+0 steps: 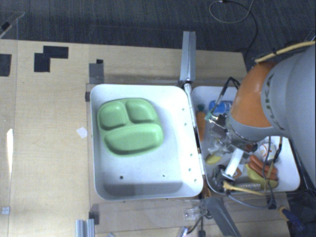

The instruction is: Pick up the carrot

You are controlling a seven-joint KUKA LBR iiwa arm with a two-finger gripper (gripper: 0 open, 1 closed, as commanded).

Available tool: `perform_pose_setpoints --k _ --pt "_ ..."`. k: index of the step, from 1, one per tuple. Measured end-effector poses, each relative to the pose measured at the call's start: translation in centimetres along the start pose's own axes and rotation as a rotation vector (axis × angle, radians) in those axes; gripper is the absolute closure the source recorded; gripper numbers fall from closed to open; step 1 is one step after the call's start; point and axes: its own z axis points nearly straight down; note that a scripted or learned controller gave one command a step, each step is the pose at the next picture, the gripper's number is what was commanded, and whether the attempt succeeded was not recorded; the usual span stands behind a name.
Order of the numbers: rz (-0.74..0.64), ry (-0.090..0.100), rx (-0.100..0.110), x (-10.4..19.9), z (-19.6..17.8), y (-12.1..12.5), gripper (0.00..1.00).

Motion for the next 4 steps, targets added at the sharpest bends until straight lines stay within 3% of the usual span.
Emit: perform_pose_setpoints --k 1,2,3,4 --pt "-0.139 0.000 0.000 0.2 0.6 -0.2 1.00" --pt "-0.256 0.000 -0.001 -2.6 0.6 3.2 1.00" --pt "-0.186 -0.001 0.000 1.9 0.2 0.3 1.00" --pt "-0.154 -0.001 0.000 1.3 0.7 7.6 1.00"
